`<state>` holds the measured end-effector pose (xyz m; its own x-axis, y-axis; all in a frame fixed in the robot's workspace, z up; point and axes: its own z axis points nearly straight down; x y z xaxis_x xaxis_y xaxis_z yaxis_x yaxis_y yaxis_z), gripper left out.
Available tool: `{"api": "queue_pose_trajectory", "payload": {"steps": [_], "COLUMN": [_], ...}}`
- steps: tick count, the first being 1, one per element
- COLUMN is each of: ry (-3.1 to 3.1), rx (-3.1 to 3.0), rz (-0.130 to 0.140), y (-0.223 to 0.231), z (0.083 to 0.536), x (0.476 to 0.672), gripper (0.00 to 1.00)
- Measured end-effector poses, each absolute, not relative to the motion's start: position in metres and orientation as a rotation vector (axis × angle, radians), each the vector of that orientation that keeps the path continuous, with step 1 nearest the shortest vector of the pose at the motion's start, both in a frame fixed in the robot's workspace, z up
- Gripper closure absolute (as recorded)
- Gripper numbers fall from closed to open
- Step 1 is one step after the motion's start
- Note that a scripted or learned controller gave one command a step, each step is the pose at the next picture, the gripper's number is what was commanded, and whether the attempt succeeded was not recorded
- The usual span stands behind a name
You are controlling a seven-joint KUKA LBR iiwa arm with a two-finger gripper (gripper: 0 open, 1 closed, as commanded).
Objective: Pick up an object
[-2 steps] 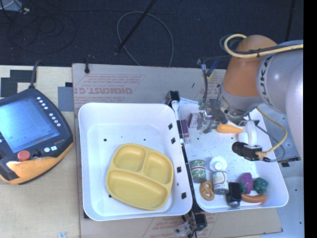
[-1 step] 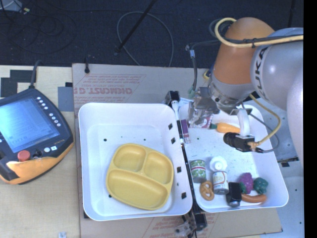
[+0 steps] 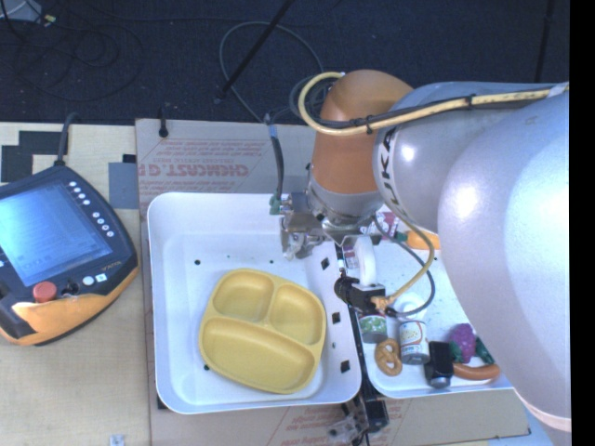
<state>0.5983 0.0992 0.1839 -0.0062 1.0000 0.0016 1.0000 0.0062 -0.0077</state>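
In the camera view, the grey arm with its orange band comes in from the right and covers much of the right bin. The gripper hangs over the far part of the left bin, close to the wall between both bins. If it is released or clenched, I cannot tell; nothing is seen in it.

Below the gripper and a little to its left, a yellow divided plate lies flat on the floor of the left bin, apart from the gripper.

To the right and below the gripper, in the right bin, several small things lie close together: a pretzel, a small can, a black block and a purple toy.

Far to the left of the gripper, outside the bins, a teach pendant rests on the bench.
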Motion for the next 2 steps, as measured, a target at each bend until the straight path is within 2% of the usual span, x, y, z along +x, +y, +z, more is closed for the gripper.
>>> {"api": "queue_pose_trajectory", "payload": {"steps": [1, 2], "ry": [-2.223, -2.221], "rx": [-2.217, -2.217], "rz": [0.0, 0.001], "y": [0.124, 0.119], "z": [0.233, 0.327], "x": [0.568, 0.473], "gripper": [1.0, 1.0]}}
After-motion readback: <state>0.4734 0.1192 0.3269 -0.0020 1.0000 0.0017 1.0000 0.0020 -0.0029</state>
